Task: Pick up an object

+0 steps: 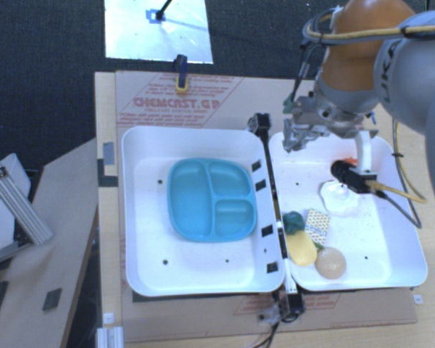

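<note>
Two white bins side by side, and I'm placing everything off the one blue tray (210, 198). It has three compartments and lies flat in the middle of the left bin (130, 216), with nothing else in there.

Everything else is to the right of the tray, over in the right bin (391, 245). One gripper (293, 142) hangs up and to the right of the tray, over the far left corner of that bin. Can't tell if it's spread or pinched, and nothing shows in it.

Then the pickable stuff, one of each:
- a teal lump (293, 221), just past the tray's lower right corner
- a yellow piece (301, 248), touching the teal lump on its near side
- a checkered packet (317, 223), right beside the teal lump
- a tan ball (330, 262), touching the yellow piece
- a white blob (338, 196), further right, level with the tray's middle

There's also a small orange bit (347, 162) further right again; no idea what it is.
</note>
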